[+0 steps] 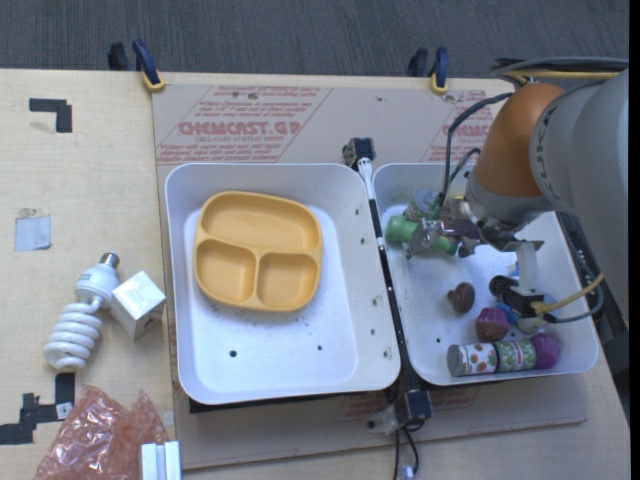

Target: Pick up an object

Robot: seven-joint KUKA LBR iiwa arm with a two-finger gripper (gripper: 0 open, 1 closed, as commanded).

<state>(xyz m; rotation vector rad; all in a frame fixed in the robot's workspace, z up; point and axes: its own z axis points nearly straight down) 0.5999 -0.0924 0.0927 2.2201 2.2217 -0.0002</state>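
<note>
Patterned can (492, 357) hugs right bin's (428, 368) front rim (lying sideways).

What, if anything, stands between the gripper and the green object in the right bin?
Nothing visible does. The gripper sits right at the green object in the right bin; the brown lump and other items lie nearer the camera.

Place: a robot test lab, not a home.
Tabletop (80, 218): pale board with black corner marks, a protective sheet (250, 118) fixed with blue clamps (148, 66).
Equipment: grey arm (570, 138) with orange band, loose cables (575, 298).
Set-up: two white bins (290, 378), mixed small test objects.
</note>
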